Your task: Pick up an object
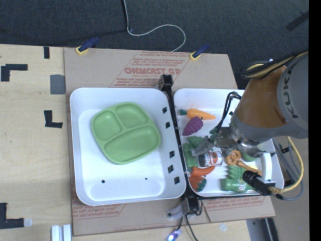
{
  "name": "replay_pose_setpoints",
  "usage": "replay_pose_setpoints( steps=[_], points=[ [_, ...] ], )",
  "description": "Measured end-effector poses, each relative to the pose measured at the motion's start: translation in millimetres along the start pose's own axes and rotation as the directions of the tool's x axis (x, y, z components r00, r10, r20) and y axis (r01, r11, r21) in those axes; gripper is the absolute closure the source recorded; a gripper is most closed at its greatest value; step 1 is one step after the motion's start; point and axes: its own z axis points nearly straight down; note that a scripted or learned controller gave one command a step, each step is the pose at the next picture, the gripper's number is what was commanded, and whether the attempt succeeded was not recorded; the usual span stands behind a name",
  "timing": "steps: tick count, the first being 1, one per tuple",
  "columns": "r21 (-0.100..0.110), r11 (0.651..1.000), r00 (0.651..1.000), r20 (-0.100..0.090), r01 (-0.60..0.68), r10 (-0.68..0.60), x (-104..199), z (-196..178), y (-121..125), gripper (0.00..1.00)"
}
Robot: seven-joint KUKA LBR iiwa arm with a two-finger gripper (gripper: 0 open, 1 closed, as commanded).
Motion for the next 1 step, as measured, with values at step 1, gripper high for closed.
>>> replay_pose_setpoints(
  steps=[1],
  points=[
    [-0.004,1.000,1.000,0.000,0.003,-0.003,69.8,-2.9,-7.7,0.00]
  ],
)
